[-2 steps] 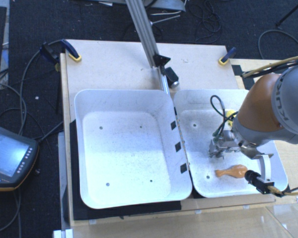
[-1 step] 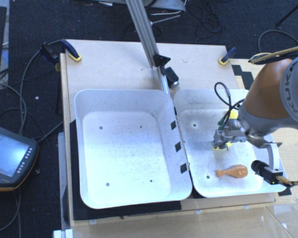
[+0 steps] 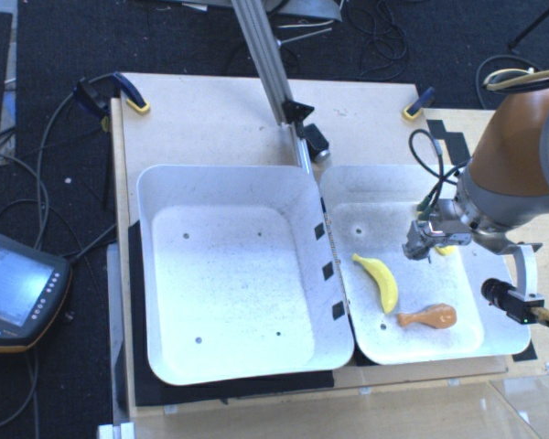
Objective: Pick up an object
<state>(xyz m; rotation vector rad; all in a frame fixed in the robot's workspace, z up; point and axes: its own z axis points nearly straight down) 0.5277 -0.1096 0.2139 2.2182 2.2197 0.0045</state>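
A: White plastic is seen in two bins side by side on the worktop [image 3: 210,117]. What is held in each?

B: Bare floor is shown in the left bin [image 3: 224,273]. In the right bin [image 3: 366,195] a banana [image 3: 379,282] is laid near the middle, by the divider, and a brown drumstick-shaped toy [image 3: 428,316] is laid just right of the banana's near end, close to the near wall.

A: Where is the gripper [image 3: 425,242] placed?

B: It is lowered into the right bin, far and right of the banana and apart from it. A small yellow thing [image 3: 446,250] is glimpsed just beside it, too hidden to be named.

A: Is anything clamped?

B: That cannot be told; the gripper's state is not made out from above.

A: And beyond the bins?

B: A pendant [image 3: 18,289] is laid on the floor at the left.
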